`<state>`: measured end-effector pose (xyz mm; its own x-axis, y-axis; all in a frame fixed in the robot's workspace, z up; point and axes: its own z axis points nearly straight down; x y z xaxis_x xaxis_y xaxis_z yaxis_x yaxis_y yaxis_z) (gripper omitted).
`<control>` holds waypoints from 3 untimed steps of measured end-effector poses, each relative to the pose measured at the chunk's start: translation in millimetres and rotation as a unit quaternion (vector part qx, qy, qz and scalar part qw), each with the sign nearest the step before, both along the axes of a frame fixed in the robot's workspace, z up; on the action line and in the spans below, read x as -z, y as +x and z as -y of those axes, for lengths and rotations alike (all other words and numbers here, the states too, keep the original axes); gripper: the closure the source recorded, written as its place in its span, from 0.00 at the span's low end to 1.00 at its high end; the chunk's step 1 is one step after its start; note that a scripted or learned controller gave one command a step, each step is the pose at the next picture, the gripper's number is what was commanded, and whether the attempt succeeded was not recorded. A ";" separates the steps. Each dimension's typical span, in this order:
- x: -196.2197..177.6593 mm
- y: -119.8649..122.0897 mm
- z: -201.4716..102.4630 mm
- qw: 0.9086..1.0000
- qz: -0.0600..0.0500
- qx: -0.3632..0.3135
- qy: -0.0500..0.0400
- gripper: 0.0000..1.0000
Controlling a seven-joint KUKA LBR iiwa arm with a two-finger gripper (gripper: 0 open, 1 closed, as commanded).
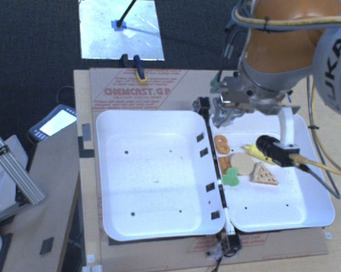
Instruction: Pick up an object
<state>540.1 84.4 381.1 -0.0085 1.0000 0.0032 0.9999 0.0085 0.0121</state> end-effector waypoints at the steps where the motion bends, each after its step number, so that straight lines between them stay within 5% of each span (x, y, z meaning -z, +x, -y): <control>1: 20.0 -55.1 -6.2 1.000 -0.007 0.002 -0.001 1.00; 2: -49.5 -52.9 -31.0 1.000 -0.002 0.001 0.000 1.00; 3: -160.7 -53.4 -58.8 1.000 0.001 0.001 0.001 1.00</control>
<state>486.7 143.3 541.9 -0.0072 1.0000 0.0057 0.9999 0.0071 0.0146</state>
